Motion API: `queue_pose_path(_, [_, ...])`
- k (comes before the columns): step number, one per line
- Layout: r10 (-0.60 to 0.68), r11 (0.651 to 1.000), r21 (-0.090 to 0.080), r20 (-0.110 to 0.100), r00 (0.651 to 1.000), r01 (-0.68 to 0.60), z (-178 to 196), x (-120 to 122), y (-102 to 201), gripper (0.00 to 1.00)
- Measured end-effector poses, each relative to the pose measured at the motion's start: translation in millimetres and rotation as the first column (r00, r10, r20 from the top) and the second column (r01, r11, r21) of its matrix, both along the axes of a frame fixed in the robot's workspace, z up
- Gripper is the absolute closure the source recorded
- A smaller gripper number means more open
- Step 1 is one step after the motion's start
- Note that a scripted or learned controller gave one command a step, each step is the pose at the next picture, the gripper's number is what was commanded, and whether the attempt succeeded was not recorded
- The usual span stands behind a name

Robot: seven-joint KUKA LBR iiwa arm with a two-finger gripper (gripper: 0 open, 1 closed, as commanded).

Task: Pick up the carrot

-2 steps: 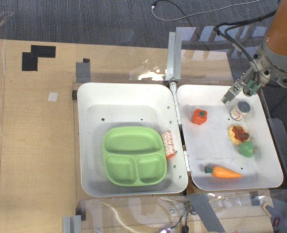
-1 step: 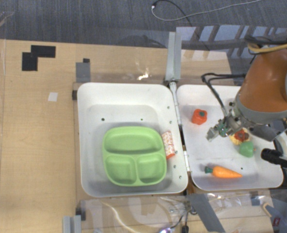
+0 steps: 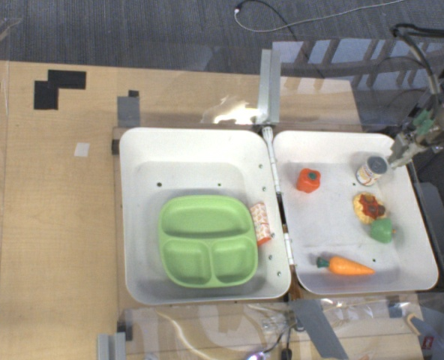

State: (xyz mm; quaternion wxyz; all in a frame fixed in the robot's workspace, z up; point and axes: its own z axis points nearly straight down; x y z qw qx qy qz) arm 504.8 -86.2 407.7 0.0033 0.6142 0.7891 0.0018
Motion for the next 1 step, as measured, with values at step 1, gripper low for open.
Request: queue_pose_path(1, [0.022,1.000,0.001,-0.005,1.000,-0.022,-145.9,-16.8,-14.4,1.00])
